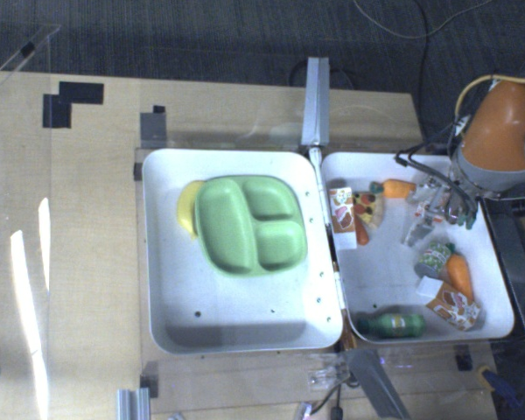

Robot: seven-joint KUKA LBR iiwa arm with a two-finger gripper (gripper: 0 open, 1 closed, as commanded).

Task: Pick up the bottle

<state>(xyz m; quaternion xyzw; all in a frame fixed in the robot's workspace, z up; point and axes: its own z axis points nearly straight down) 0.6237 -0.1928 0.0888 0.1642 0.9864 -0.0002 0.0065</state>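
Observation:
The green bottle (pixel 392 324) lies on its side against the near wall of the right bin (pixel 503 274), its cap pointing left. My gripper (pixel 436 205) hangs over the far right part of that bin, below the arm's orange band (pixel 500 136). It is well apart from the bottle, toward the far side of the bin. Nothing shows held in it.
The right bin also holds an orange carrot (pixel 398 188), a printed packet (pixel 342 217), a green-labelled can (pixel 437 256), a second carrot (pixel 459 276) and a snack bag (pixel 456 308). In the left bin (pixel 171 322) a green divided tray (pixel 249 223) covers a yellow item (pixel 186 208).

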